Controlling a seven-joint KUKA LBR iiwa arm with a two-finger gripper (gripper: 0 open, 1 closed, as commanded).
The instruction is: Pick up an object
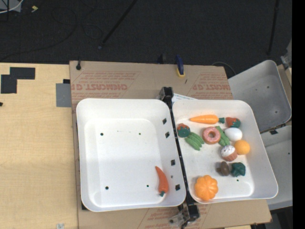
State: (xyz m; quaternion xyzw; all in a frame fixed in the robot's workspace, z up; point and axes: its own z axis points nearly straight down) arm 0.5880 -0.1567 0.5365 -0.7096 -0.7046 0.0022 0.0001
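**Nothing lifted yet; whole pick remained**

Judged at the very start: every item lay in a bin, none raised. Could not tell the state of the hand.

Left bin [90,128]: held a lone red chili pepper [162,179], close to the near right corner, almost against the divider wall. Tight there for fingers on the divider side; wide bare floor elsewhere toward the left rim.

Right bin [259,175]: crowded. Green pod [194,140] near the divider, orange carrot [204,119] by the far rim, pink donut [211,135], white egg [233,134] and small orange [242,148] touching or just beside one another. Pumpkin [206,187] sat apart near the near rim, with clear floor to its right. Judged easiest to approach: pumpkin or carrot.
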